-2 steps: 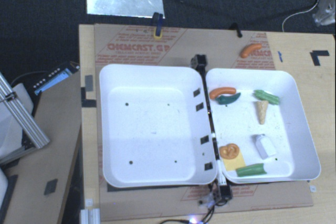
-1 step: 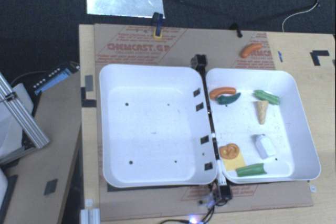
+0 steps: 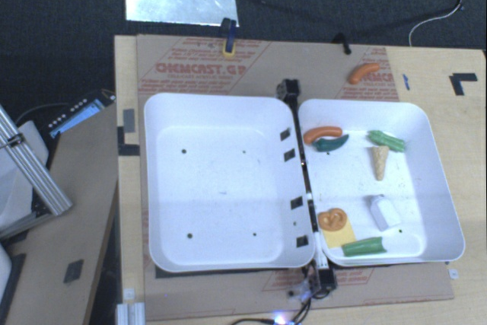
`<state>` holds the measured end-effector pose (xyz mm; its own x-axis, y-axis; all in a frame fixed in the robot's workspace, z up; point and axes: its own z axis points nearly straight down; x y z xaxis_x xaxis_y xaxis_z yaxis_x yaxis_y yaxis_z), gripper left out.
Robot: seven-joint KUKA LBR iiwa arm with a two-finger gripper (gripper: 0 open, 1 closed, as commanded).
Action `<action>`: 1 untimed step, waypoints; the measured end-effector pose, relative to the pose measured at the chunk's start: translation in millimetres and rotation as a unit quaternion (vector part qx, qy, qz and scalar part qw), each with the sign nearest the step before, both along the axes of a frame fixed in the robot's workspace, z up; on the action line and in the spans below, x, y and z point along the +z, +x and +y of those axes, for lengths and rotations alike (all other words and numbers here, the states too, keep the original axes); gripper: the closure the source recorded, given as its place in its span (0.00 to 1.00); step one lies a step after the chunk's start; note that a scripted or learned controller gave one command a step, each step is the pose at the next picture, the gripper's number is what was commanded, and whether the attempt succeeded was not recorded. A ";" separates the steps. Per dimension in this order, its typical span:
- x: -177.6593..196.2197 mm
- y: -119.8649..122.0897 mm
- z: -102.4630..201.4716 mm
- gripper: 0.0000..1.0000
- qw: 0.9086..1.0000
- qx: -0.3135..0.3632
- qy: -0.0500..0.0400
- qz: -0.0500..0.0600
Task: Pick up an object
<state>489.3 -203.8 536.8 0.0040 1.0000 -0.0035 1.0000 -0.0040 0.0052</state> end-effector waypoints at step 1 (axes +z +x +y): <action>-1.6 -2.7 -2.7 1.00 1.000 0.002 0.001 0.001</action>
